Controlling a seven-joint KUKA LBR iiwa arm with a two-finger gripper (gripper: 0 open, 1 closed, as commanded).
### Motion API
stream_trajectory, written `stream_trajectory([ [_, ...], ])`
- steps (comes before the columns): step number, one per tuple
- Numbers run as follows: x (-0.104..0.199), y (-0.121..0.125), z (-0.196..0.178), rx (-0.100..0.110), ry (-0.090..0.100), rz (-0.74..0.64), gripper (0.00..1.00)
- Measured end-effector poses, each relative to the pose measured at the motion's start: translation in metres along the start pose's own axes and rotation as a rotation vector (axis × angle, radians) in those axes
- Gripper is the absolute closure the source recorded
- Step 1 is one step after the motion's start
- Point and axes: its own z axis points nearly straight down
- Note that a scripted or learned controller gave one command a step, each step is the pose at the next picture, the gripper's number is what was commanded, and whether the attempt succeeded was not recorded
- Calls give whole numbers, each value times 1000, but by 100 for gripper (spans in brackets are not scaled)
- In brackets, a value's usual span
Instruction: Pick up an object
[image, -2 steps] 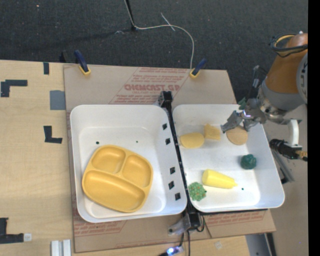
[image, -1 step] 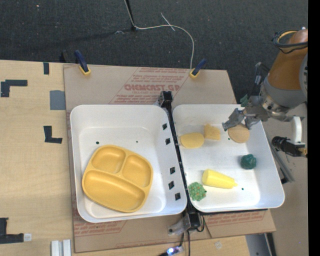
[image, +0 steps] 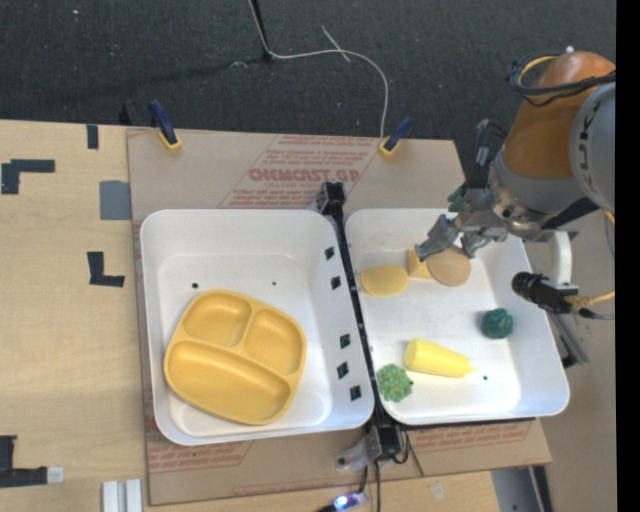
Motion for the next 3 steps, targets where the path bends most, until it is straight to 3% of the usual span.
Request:
stream_trajectory([
  [2,92,-26,0,3,-1,1,100],
  [3,145,-25,-6,1,0,-1,100],
])
